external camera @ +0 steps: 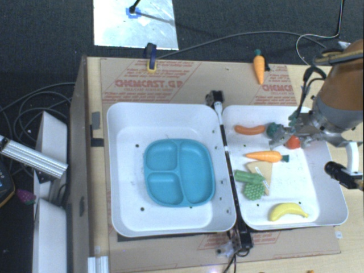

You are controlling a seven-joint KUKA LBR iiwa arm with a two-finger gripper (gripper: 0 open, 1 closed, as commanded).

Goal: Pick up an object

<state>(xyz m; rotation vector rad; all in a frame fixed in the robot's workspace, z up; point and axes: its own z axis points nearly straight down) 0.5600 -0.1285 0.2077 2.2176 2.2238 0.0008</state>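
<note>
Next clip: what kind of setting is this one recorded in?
Most likely a robot lab's picking bench. Two shallow bins, the left bin holding a blue divided plate and the right bin toy food like a banana, sit on cardboard, with cables on dark carpet.

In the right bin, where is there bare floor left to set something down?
Bare: the right bin's right side, between banana and right wall. Crowded: top, where the hand is near the sausage, and the left by the carrot and broccoli.

Cardboard-topped bench (170, 78) with two white bins (122, 152), a stray carrot (259, 67).
</note>
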